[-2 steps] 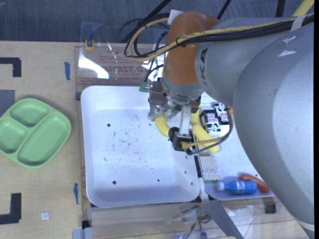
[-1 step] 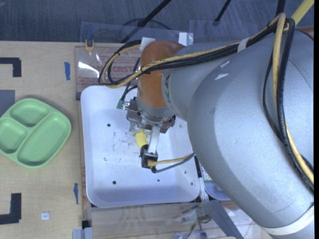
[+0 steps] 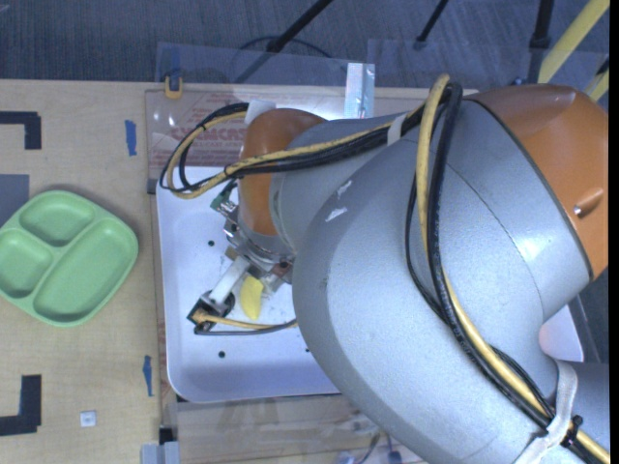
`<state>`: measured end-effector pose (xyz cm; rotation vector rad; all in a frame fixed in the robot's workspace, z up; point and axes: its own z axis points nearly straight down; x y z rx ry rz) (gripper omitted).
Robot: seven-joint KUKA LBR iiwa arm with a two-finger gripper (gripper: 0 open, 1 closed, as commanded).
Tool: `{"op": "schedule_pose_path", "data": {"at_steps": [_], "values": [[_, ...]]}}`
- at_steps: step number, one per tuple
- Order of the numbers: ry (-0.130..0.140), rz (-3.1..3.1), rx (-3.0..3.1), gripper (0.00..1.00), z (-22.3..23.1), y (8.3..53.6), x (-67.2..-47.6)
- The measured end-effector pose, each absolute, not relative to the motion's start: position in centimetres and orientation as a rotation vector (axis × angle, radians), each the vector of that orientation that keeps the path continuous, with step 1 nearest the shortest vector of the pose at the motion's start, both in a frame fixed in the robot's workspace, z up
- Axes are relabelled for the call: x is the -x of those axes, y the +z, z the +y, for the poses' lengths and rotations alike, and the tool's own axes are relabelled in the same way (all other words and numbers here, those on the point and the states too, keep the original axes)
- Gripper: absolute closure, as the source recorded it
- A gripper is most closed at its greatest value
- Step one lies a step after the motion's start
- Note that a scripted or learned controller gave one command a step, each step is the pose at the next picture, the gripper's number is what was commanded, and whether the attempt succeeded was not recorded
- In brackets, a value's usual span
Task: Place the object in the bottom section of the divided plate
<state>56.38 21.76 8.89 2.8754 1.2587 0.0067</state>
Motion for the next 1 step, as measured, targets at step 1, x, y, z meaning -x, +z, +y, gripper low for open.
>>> {"op": "schedule_pose_path", "data": {"at_steps": [1], "values": [[0.007,0.581,-3.091,1.0,22.45,8.77,-60.75]]}}
